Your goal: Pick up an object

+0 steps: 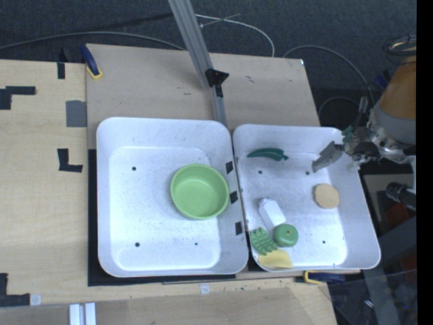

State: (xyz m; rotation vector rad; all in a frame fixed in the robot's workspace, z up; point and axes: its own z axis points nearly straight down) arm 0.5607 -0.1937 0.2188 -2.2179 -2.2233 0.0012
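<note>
No text, label, brand or number can be read anywhere.

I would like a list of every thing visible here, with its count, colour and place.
bins: 2, white, side by side on the bench
bowl: 1, light green, left bin
pepper-shaped item: 1, dark green, right bin, top
round flat piece: 1, tan, right bin, right side
small bottle: 1, white, right bin, centre
round item: 1, green, right bin, lower part
ridged piece: 1, green, right bin, bottom left
yellow piece: 1, yellow, right bin, bottom edge
gripper: 1, grey, above right bin's upper right
</note>
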